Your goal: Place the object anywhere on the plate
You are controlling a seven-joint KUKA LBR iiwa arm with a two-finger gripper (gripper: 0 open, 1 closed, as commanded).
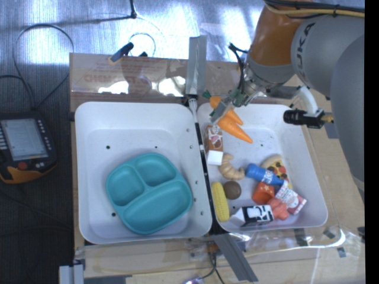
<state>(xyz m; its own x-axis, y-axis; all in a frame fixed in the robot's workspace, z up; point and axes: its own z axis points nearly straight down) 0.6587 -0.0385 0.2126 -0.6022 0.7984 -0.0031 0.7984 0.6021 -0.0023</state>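
Observation:
A teal divided plate (148, 192) lies in the left bin (95, 129) with nothing on it. My gripper (223, 111) is low over the far left corner of the right bin (308, 158), right at two orange carrots (238, 127). Its tip overlaps the carrots' near end, and I cannot make out whether it holds one. Just below the carrots a brown and white packet (214, 137) lies against the wall between the bins.
The right bin also holds a white cube (214, 157), a tan croissant (232, 171), a corn cob (220, 200), a brown ball (232, 189), a blue bottle (263, 173), a red packet (288, 201) and a black-and-white box (257, 215). A tablet (23, 141) lies left of the bench.

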